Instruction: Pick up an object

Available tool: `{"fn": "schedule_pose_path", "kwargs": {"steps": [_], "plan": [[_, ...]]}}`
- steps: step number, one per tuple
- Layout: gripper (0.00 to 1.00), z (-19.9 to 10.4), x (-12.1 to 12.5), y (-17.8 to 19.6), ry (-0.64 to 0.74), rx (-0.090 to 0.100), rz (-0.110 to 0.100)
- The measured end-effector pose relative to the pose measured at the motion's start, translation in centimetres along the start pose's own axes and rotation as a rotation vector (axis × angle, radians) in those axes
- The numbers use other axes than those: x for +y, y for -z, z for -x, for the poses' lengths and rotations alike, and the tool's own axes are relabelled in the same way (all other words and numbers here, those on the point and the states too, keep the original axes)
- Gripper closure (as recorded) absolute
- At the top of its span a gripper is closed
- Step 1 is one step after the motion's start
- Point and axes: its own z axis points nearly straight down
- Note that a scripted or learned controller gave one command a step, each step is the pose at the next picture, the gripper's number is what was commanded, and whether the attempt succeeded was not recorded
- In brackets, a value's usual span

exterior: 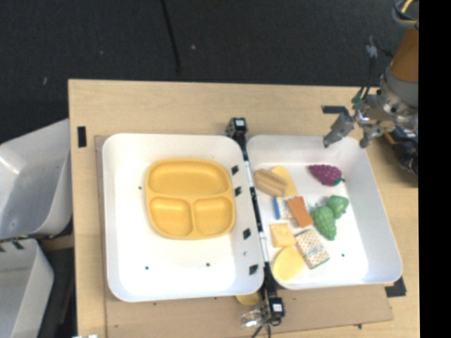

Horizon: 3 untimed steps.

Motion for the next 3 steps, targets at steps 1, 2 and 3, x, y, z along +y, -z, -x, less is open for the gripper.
{"fn": "schedule_pose_path", "kwargs": {"steps": [1, 2, 3], "plan": [[1.00, 0.1, 0.1, 1.0, 0.003, -0.001, 0.002], [1.00, -3.2, -6.5, -4.5, -0.002, 0.004, -0.010], [1.00, -8.2, -12.1, -6.4, 0.001, 0.002, -0.005]]}}
